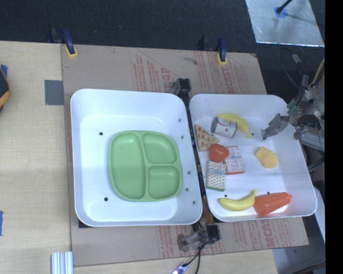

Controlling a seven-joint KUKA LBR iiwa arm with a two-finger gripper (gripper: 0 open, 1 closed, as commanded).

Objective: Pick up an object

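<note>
Two bins (80,153): left holds a green tray (144,165); right holds toy food (240,170), gripper (272,128) at three o'clock, its grip unclear.

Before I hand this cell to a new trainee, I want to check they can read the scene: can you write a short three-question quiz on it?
1. True or false: the green divided plate lies in the left bin.
2. How many bananas are in the right bin?
3. What lies right beside the lower banana? A) the orange carrot B) the yellow block C) the small can

Key
1. True.
2. Two: the lower one and an upper banana against the can.
3. A. The gripper is over the bin's right side, above the yellow block.
</note>
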